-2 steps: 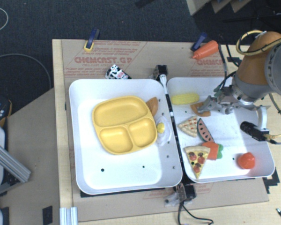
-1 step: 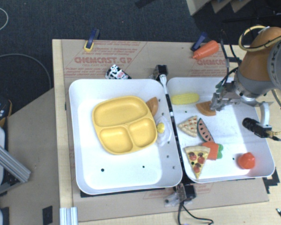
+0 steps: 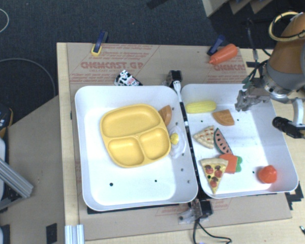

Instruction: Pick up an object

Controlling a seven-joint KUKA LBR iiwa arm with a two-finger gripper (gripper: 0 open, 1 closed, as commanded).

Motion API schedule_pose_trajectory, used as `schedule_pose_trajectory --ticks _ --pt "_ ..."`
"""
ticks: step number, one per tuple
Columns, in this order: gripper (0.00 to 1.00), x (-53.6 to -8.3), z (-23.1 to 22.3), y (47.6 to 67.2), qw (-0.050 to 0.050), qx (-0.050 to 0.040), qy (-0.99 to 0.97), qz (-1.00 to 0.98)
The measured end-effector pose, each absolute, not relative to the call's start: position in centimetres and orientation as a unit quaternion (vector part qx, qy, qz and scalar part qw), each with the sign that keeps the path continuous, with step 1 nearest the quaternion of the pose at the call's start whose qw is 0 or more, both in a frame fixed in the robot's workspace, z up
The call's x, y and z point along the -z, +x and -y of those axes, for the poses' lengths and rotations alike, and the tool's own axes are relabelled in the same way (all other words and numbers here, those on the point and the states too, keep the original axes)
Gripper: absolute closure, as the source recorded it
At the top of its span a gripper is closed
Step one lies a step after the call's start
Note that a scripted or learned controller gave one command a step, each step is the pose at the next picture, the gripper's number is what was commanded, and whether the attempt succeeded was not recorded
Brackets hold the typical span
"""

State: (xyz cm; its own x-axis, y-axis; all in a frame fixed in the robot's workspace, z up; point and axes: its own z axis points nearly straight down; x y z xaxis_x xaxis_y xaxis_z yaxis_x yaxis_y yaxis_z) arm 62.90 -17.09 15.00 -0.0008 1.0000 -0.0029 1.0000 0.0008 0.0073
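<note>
A: Where is the tool point(image 3: 244, 101) now?

B: Over the right bin point(image 3: 274, 149), near its far edge, just beside the orange-brown wedge point(image 3: 224, 117). Whether it is released or clenched I cannot tell; the tips are too small and dark against the bin. Nothing shows between them.

A: So which object should it go for?

B: My judgement: that wedge, since it lies nearest, toward the bin's far edge. The yellow corn piece point(image 3: 200, 107) sits just beside it, closer to the far left corner, so the descent should stay clear of the corn.

A: What about the others?

B: The pizza slice point(image 3: 206, 136) and watermelon slice point(image 3: 222, 142) touch each other mid-bin; flat and crowded, hard to pinch. Another pizza slice point(image 3: 212, 170) lies by the near edge beside a small red and green piece point(image 3: 231, 163). The red tomato point(image 3: 267, 174) sits alone in the near right corner, but it is round and may roll.

A: Advice for the grasp?

B: Centre over the wedge, come straight down, close across its narrow width, and lift slowly.
</note>
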Motion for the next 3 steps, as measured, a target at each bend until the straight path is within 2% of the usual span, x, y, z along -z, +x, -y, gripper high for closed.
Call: schedule_pose_trajectory --ticks 1,2,3 --pt "1.00 -20.6 18.0 62.9 0.004 -0.0019 0.707 -0.707" --pt "1.00 -22.7 18.0 63.0 0.003 -0.0014 0.707 -0.707" --pt "1.00 -23.4 13.6 64.5 0.002 -0.0018 0.705 -0.709"
